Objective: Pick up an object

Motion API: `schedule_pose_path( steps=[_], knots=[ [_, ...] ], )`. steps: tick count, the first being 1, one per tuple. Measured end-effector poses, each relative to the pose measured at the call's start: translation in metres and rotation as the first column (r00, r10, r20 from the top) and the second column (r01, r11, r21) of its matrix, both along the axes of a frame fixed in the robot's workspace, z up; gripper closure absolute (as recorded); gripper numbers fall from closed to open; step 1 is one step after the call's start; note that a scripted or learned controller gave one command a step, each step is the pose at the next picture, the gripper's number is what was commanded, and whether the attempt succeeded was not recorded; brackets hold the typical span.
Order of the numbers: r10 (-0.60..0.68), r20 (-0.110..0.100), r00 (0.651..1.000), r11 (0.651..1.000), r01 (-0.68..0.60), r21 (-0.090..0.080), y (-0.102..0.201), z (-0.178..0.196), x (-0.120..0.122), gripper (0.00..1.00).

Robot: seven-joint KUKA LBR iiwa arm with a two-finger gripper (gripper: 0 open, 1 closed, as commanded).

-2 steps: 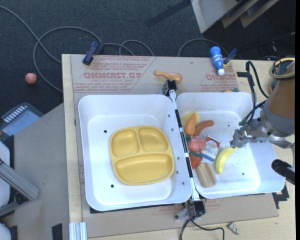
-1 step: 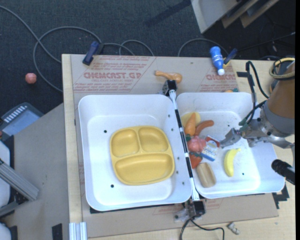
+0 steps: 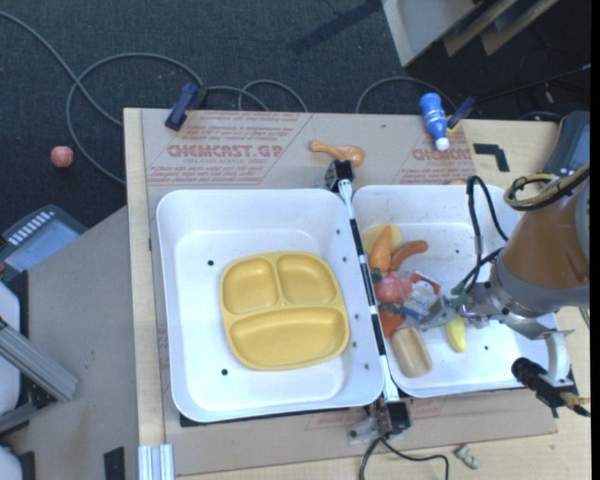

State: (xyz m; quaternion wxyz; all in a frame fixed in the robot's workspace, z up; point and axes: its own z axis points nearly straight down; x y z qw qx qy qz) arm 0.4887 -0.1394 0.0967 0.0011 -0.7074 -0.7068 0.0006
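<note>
Your hand (image 3: 448,307) was down low in the right bin (image 3: 441,204), right by the toy pile (image 3: 401,291) bunched against the divider, likely lining up a grab. Couldn't tell its grip state. Yellow tray (image 3: 281,309) sat alone in the left bin (image 3: 187,234).

A dark carpeted floor (image 3: 141,47) is seen around the bench, w/ thin cables (image 3: 103,80) looped across it and a small pink ball (image 3: 62,157) left at far left. The bench top is covered by brown printed board (image 3: 234,145) (red lettering). Pale furniture (image 3: 450,23) is glimpsed at top right; a grey slab (image 3: 66,309) lies at left.
</note>
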Motion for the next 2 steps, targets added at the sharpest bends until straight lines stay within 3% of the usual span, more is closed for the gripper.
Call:
schedule_pose_path(
  steps=[1, 2],
  knots=[
    [-0.001, 0.004, 1.000, 1.000, 0.001, -0.001, 0.000, 0.010, 0.001, 1.00],
    [0.002, 0.003, 1.000, 1.000, -0.002, 0.000, 0.070, 0.088, -0.009, 1.00]
  ],
)
